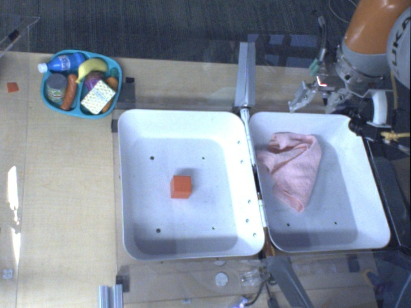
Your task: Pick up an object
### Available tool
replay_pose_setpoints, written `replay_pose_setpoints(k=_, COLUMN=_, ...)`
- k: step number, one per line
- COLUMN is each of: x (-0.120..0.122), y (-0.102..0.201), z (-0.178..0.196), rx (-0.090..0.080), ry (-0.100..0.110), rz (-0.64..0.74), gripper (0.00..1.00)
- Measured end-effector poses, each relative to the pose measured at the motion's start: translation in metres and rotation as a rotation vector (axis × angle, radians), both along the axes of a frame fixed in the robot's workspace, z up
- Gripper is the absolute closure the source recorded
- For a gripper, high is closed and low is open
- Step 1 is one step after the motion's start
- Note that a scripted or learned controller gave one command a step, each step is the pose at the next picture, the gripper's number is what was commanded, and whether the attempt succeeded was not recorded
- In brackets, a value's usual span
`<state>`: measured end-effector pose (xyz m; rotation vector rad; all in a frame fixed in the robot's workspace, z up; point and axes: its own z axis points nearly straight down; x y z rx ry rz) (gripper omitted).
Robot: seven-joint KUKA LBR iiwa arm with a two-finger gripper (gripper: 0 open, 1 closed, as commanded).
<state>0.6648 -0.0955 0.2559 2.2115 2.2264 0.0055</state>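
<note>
Tool point(313, 95) hangs beyond the right bin point(372, 191), its state too blurred to tell, nothing visibly held.

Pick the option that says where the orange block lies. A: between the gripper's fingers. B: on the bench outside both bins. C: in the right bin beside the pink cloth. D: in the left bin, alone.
D: the orange block sits alone on the floor of the left bin, while the pink cloth lies in the right bin.

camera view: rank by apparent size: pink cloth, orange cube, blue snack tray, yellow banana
1. Crumpled pink cloth in the right white bin, largest.
2. Blue plastic tray of toy food on the bench.
3. Small orange cube in the left white bin and the yellow toy banana look about alike; no ranking.
</note>
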Motion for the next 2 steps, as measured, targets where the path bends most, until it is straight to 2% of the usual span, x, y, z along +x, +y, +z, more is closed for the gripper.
replay_pose_setpoints(k=1, x=-0.032, y=-0.012, z=-0.137, rx=-0.001, ry=0.001, rz=0.118, gripper=0.00)
replay_pose_setpoints(k=2, x=-0.004, y=-0.003, z=-0.167, rx=-0.002, ry=-0.006, rz=0.182, gripper=0.00)
